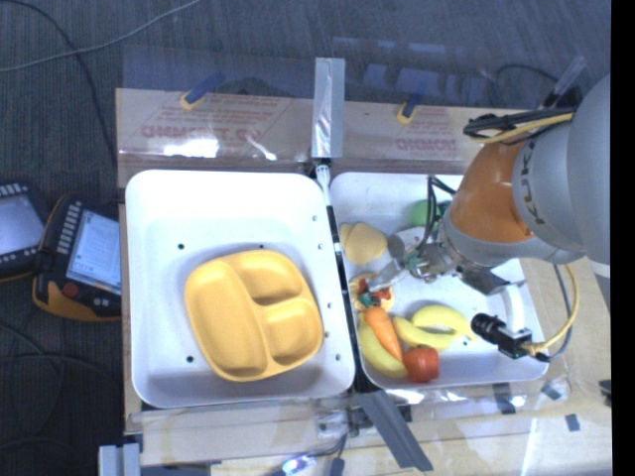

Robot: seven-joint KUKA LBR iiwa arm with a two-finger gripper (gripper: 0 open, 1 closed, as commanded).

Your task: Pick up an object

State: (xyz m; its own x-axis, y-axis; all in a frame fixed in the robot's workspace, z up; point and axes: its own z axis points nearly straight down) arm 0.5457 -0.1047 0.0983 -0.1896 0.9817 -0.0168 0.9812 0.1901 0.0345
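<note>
My gripper [407, 264] reaches down into the right bin [496, 370] from the right, under the orange band of the arm. It hovers over the toy foods on the bin's left side. Just below and left of it lies a small red and green piece [371, 290]. A pale yellow lump [364, 241] sits to its upper left, and a green piece [422, 211] shows behind the wrist. Nearer the front lie an orange carrot [383, 331], a yellow banana [438, 320], a second yellow fruit [372, 353] and a red tomato [421, 364]. Nothing is visibly held.
The left bin [159, 216] holds a yellow divided plate [253, 310]. A raised divider [337, 266] separates the two bins. The arm covers the right bin's back right part. A handheld pendant [79, 261] lies off the bench at the left.
</note>
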